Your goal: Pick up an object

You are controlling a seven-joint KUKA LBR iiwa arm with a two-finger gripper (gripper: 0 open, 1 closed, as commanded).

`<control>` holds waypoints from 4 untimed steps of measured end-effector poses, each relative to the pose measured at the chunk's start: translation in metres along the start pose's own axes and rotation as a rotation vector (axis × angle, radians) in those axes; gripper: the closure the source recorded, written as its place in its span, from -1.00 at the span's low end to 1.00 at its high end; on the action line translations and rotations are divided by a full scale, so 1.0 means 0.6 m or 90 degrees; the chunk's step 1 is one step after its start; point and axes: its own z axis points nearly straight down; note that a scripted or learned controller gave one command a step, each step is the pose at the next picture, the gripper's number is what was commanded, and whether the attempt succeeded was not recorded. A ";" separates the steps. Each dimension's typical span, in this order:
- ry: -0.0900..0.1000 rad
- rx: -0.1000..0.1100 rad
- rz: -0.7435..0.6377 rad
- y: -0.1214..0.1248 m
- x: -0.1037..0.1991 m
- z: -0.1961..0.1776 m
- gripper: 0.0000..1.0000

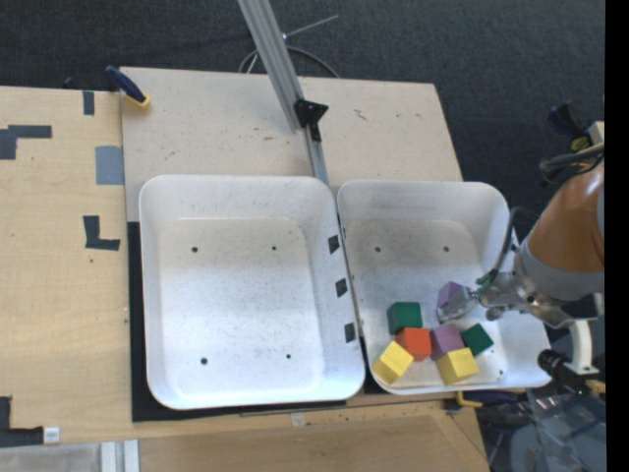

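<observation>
A: Blocks, a whole cluster of them, bunched in the near right corner of the right bin (423,200). Take the orange block (417,342) as the landmark: dark green block (404,316) just behind it, yellow block (394,360) in front and to its left, purple block (447,338) touching its right side, a second yellow block (457,365) beyond that, a second green block (478,339) further right again.

B: And the end effector (460,301)?

A: Up and to the right of the orange block, close over the pile, with a pale purple piece (451,294) right at its tip. Whether that piece is actually gripped, I can't tell; the tip is too small and blurred to call it released or clenched.

B: So what does the coming move turn on?

A: Direction. My read is that the nearest loose block, the purple one, lies just toward the front of the bin from the tip, nearly underneath. These blocks are squarish, so no long axis to line up with.

B: The left bin (157,264)?

A: Well to the left of the orange block, same surface (216,116).
</observation>
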 end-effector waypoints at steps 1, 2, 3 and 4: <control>-0.002 -0.006 -0.001 -0.014 -0.008 -0.053 -1.00; -0.003 -0.009 -0.002 0.017 -0.004 -0.138 -1.00; -0.003 -0.008 -0.002 0.047 -0.008 -0.191 -1.00; 0.000 0.000 0.000 0.008 -0.007 -0.027 -1.00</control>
